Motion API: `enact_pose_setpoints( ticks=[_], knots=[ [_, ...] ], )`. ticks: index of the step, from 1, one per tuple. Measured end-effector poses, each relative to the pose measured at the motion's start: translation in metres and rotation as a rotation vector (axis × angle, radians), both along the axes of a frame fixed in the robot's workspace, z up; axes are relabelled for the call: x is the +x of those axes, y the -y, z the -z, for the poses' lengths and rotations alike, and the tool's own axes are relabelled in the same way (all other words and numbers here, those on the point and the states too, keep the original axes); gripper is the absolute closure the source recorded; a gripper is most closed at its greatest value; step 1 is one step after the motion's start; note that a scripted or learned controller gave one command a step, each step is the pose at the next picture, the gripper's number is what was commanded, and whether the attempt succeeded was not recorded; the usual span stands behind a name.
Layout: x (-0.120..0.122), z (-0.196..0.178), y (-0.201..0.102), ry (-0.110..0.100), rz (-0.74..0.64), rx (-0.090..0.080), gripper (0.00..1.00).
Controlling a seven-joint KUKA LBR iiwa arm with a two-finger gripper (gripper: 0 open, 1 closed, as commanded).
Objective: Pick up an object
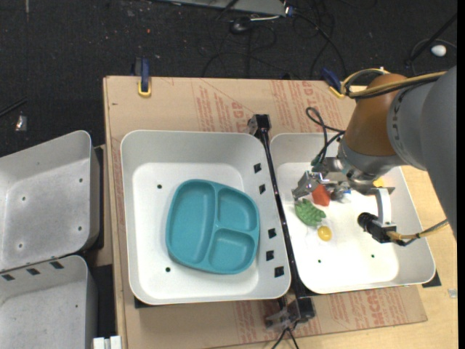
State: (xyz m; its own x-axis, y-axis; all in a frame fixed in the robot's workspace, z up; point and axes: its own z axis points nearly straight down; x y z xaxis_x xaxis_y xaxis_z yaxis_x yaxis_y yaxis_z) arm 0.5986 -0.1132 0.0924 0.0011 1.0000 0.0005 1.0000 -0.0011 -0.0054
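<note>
In the right bin (407, 267) lie a small red object (320, 195), a green leafy object (310, 212) and a small yellow object (324, 232), close together at the bin's left-middle. My gripper (320, 190) is low over them, directly on top of the red object. It looks open, with the red object showing between its metal fingers (302, 190) and partly covered by them. The green object sits just below and left of the gripper, and the yellow one lies a little further toward the front.
The left bin (145, 267) holds a teal divided plate (213, 226). A black divider (275, 202) runs between the bins. A black cable fitting (372, 225) hangs off the wrist over the right bin. Bare bin floor lies front and right of the objects.
</note>
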Motion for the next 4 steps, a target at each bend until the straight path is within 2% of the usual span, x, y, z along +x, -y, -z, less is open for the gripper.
enact_pose_setpoints(
  ticks=[1,2,3,4],
  knots=[
    [0.003,-0.017,0.001,0.012,0.001,-0.004,1.0],
    [-0.001,-0.061,0.0,0.01,0.0,-0.001,1.0],
    [0.01,-0.113,-0.004,0.011,-0.004,-0.002,1.0],
    [0.011,-0.167,-0.004,0.011,-0.004,-0.002,1.0]
  ],
)
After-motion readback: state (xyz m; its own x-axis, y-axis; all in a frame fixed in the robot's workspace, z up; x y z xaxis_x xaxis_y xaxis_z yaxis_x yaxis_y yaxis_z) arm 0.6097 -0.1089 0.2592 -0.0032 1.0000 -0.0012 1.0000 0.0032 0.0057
